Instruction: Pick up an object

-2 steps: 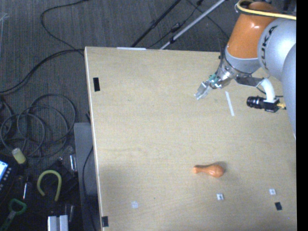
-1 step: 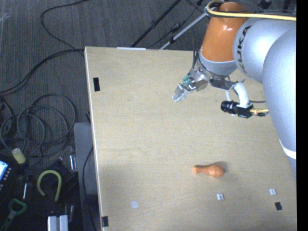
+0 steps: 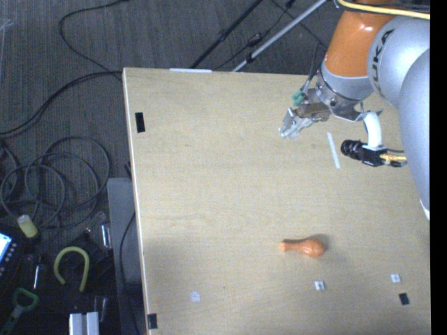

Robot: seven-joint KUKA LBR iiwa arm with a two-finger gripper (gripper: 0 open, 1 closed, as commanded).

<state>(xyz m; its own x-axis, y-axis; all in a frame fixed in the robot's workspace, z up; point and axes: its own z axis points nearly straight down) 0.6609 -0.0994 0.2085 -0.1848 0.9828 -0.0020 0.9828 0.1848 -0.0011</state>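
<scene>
An orange pear-shaped object [image 3: 304, 246] lies on its side on the tan bench top [image 3: 209, 187], toward the near right. My gripper [image 3: 290, 127] hangs over the far right part of the bench, well beyond the orange object and slightly to its left. Nothing shows held in it. The grey arm with its orange band [image 3: 356, 40] comes in from the upper right.
A thin white stick [image 3: 334, 151] lies just right of the gripper. A black and yellow fitting [image 3: 370, 153] juts from the arm near it. Small markers [image 3: 319, 285] dot the near right of the bench. Cables and tools lie on the floor at left.
</scene>
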